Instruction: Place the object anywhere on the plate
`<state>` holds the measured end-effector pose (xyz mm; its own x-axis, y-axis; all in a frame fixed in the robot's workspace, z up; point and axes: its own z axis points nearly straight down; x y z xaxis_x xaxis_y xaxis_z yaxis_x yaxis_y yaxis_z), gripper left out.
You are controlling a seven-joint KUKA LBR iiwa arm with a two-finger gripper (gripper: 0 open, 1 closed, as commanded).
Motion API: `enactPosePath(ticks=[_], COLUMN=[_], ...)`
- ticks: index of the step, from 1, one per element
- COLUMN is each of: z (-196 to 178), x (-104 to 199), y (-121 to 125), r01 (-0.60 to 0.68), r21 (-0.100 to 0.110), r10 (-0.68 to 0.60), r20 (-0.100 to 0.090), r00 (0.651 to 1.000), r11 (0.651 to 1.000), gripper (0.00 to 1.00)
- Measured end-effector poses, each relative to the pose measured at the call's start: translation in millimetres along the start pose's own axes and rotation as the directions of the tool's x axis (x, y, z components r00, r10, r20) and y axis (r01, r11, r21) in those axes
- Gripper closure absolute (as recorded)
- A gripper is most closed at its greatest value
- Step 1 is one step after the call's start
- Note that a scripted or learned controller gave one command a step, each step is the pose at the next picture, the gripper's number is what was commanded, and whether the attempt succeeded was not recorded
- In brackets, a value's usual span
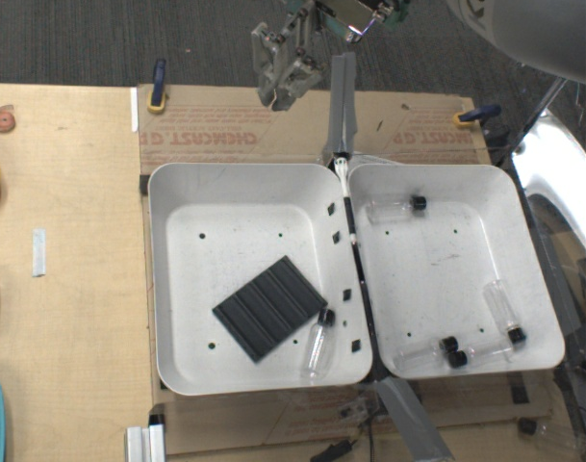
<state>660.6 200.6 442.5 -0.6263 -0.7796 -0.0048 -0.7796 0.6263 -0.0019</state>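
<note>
A dark ridged rectangular plate (270,308) lies tilted in the left bin (177,210), toward its front. A clear vial with a black cap (319,340) lies just right of the plate, its cap touching the plate's right corner. My gripper (285,89) hangs high over the cardboard behind the left bin, far from both the plate and the vial. Nothing can be seen held in it.
The right bin (523,219) holds several clear black-capped vials: one near the back (398,206), two at the front (446,352) and one along the right side (502,312). Clamps (158,87) hold the cardboard at the back. Orange and blue items sit at the left edge.
</note>
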Motion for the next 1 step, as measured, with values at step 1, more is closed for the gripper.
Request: enactPosePath(ticks=[1], z=[0.3], x=[26.6], y=[-20.9], r01=[0.111], r21=[-0.002], r10=[-0.111], r20=[-0.001], r00=[0.994], r11=[0.994], gripper=[1.0])
